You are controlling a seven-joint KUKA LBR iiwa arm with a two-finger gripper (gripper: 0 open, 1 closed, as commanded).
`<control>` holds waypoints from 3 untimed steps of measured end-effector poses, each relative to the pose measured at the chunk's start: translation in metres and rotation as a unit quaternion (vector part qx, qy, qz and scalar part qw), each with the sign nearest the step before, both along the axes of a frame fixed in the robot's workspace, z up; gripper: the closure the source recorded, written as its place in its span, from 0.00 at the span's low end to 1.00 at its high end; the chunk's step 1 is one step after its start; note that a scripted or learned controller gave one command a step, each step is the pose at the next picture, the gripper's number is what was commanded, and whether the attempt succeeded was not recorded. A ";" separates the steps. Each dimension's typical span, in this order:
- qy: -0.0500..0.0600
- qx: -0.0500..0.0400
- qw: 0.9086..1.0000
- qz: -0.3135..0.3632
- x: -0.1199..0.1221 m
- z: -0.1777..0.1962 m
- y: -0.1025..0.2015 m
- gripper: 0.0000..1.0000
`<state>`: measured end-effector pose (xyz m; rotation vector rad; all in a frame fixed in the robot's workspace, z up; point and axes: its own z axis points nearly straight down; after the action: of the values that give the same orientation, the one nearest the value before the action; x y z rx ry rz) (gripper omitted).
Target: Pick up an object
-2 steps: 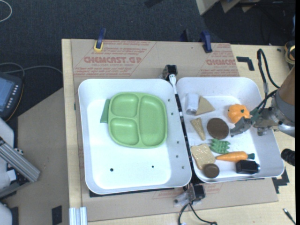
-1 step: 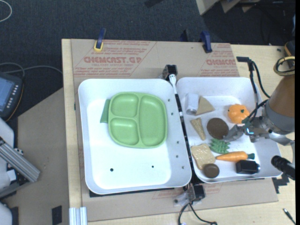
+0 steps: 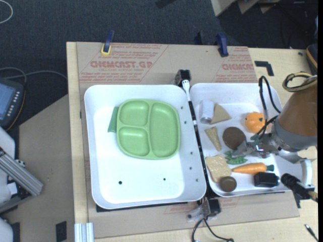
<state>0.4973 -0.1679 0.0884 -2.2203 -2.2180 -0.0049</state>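
Note:
The right bin (image 3: 229,91) holds several toy foods. Among them are an orange fruit (image 3: 254,121), a brown round piece (image 3: 233,136), a carrot (image 3: 249,168), a green leafy piece (image 3: 235,159), a tan wedge (image 3: 220,114), a white cylinder (image 3: 207,110), a cracker wedge (image 3: 213,138), a toast slice (image 3: 217,166), a small brown disc (image 3: 227,184) and a black block (image 3: 266,179). My gripper (image 3: 254,147) hangs low over the bin's right half, between the brown round piece, the orange fruit and the carrot. Nothing is visibly held.
The left bin (image 3: 101,150) holds a green divided plate (image 3: 149,129). The arm's orange band (image 3: 301,117) and grey wrist cover the right bin's right rim. Cables run over the right bin's far right corner. Clamps sit at the bench's back edge.

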 end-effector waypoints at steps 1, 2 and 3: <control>-0.006 -0.001 1.000 0.001 0.003 0.016 0.000 1.00; -0.003 -0.003 1.000 0.002 0.007 0.064 0.009 1.00; -0.003 -0.003 1.000 0.001 -0.001 0.119 0.014 1.00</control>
<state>0.4967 -0.1543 0.2072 -2.2245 -2.2272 -0.0046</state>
